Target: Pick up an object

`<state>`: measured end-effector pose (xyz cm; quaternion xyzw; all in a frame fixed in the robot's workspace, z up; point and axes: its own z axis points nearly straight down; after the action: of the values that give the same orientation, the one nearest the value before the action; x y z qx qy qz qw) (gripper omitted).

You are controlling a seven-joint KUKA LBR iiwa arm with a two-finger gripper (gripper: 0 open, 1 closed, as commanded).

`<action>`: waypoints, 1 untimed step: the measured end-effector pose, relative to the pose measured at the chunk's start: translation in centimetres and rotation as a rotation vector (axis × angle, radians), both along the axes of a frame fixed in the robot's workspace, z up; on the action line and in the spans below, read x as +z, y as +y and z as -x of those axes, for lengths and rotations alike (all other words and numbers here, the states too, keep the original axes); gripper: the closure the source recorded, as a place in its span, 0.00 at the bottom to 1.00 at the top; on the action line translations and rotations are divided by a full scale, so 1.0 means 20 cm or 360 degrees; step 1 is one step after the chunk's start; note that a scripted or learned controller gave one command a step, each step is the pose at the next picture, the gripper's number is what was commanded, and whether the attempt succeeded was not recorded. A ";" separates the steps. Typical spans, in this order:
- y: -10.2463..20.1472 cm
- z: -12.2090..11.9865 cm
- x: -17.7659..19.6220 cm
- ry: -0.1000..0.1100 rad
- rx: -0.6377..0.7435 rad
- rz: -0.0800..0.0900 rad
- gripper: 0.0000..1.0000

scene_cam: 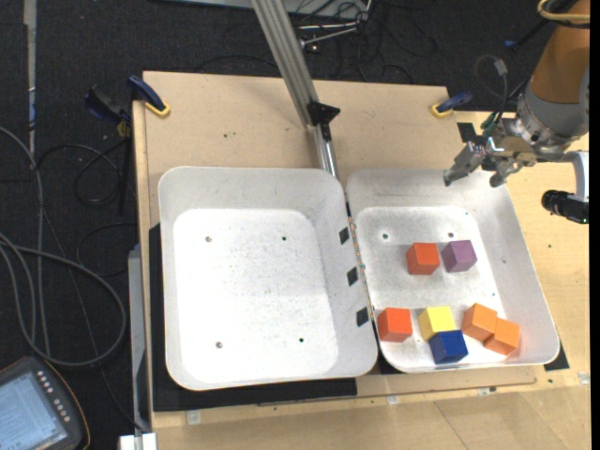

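The right bin (389, 216) holds several small blocks. An orange block (423, 258) and a purple block (458, 255) sit side by side near its middle. Along the front lie another orange block (395, 323), a yellow block (436, 320), a blue block (448, 346) and two orange blocks (492, 328) touching each other. My gripper (476, 172) hangs over the bin's far edge, well behind the blocks, with its fingers spread open and nothing between them.
The left bin (187, 195) lies beside the right one on a wooden board. A slanted metal pole (286, 45) rises from between the bins at the back. Clamps (148, 95) hold the board's far corners.
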<state>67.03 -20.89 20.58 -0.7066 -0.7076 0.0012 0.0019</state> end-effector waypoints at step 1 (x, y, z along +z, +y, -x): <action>0.00 -0.01 0.02 -0.0007 0.0003 0.0003 0.00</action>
<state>67.14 -20.86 20.96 -0.7059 -0.7083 0.0005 -0.0004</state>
